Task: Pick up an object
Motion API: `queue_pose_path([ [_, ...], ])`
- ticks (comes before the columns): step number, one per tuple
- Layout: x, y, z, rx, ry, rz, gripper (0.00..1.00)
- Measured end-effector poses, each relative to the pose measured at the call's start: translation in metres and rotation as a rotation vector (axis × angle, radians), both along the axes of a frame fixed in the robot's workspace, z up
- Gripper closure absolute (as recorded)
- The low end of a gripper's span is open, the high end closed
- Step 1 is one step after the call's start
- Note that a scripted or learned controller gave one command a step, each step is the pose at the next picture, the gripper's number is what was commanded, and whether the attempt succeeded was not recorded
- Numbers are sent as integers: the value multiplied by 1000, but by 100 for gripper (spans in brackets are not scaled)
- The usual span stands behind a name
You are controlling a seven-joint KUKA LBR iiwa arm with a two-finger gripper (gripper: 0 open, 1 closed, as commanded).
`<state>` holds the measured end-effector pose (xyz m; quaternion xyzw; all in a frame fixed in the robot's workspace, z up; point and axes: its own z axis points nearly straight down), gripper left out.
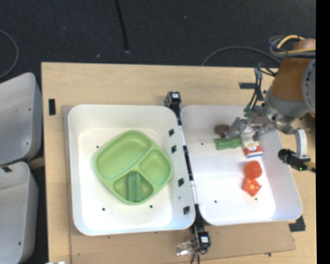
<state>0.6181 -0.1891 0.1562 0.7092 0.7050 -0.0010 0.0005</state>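
My gripper (245,130) hangs over the upper part of the right bin (220,202), at the end of the grey arm with its orange band (289,81). Just below and left of it lies a flat green object (227,143). A small brown object (221,129) sits to the gripper's left. A red and white object (252,149) lies right under the gripper's lower edge. Further down the bin are a red round object (253,169) and an orange-red one (251,187).
The left bin (82,202) holds a green divided plate (124,153) with a green stick-like piece (133,186) in its lower compartment. A black-clipped divider (182,158) separates the bins. Cables trail near the arm at the right.
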Motion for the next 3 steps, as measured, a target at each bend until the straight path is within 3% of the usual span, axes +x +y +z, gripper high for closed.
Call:
queue_pose_path([
  [1,1,-1,14,-2,-6,-2,100],
  [2,4,0,79,-1,-9,12,100],
  [3,5,-1,71,0,-3,11,100],
])
